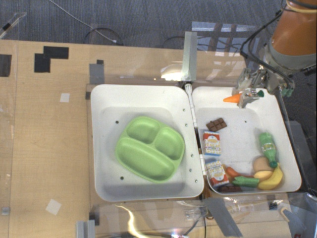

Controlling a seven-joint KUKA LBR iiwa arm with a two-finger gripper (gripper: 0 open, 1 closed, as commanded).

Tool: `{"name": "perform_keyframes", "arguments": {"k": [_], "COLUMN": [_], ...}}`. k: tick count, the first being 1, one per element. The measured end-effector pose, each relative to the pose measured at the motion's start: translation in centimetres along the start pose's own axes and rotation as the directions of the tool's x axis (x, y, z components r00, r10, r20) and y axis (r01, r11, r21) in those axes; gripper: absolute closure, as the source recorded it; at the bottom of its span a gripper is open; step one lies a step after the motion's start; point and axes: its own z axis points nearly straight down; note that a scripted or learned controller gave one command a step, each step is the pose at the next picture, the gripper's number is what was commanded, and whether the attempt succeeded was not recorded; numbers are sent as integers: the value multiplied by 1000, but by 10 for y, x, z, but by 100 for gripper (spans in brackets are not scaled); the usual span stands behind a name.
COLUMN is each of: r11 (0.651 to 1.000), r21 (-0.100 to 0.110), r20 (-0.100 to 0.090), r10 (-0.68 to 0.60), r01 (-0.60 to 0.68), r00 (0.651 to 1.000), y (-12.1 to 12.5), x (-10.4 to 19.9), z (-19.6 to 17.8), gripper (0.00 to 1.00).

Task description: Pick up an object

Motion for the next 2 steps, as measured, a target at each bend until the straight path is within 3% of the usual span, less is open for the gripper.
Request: {"name": "perform_keyframes", "arguments": {"k": [1, 2], "r11": [1000, 1000], "r21": [-5, -6], "r20": [-10, -14], "r10": [12, -27], "r01": [-12, 27], "r00": [1000, 1000], "y": [65, 128], "x": [-38, -41], "z": [-23, -10], "gripper": [100, 100]}}
